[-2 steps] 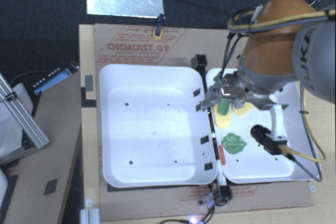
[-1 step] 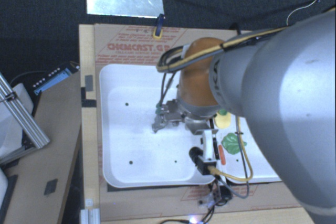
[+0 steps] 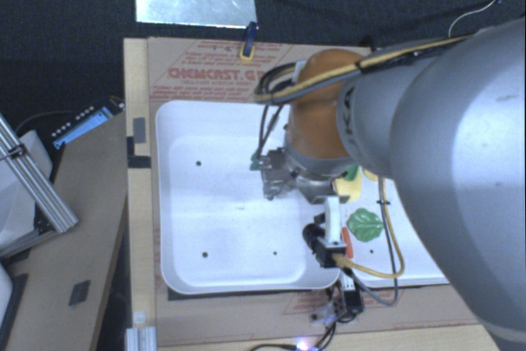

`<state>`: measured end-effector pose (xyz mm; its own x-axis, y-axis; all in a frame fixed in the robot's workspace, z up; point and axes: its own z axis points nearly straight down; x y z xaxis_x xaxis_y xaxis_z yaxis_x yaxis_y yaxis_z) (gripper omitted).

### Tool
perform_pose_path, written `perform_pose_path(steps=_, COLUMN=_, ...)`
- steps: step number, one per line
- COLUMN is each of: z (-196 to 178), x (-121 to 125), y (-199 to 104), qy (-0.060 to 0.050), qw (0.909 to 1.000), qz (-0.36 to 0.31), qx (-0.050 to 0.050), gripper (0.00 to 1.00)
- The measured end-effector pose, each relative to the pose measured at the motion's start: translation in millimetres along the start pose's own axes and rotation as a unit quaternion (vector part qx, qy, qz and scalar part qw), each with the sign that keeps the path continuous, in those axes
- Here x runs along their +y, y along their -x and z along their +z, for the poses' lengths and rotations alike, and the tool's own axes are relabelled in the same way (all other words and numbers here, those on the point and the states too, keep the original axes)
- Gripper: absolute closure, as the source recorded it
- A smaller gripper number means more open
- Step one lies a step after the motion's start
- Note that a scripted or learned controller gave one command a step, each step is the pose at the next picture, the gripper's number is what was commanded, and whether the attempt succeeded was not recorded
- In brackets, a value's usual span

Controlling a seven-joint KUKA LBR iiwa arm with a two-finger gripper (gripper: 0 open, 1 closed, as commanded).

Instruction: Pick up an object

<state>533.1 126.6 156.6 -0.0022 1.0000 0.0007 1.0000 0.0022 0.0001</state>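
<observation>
The gripper [image 3: 273, 178] hangs over the left bin [image 3: 185, 210] at frame centre, and whether it grips anything cannot be told. Just right of it, a green object [image 3: 364, 223], a yellow piece [image 3: 350, 186] and a red piece [image 3: 347, 241] lie in the right bin [image 3: 415, 259], partly hidden by the arm [image 3: 444, 144].

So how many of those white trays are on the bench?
2. The left tray is mostly in view; the right tray beside it is largely hidden under the arm.

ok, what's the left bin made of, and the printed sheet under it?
Left bin: looks like moulded white plastic, smooth and faintly glossy, with rounded corners and a raised rim.
Printed sheet: tan, matte, red lettering, so probably cardboard or paper masking; cannot tell which.
</observation>
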Motion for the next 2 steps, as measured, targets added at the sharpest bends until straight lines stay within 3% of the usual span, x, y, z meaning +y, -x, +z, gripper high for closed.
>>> perform_pose_path(steps=1, z=-140, x=24, y=-42, qy=0.007, qw=1.0000, qz=-0.003, qx=0.002, gripper=1.00)
perform_pose_path(steps=2, z=-310, x=-18, y=-25, qy=0.009, qw=1.0000, qz=-0.002, qx=0.003, gripper=1.00)
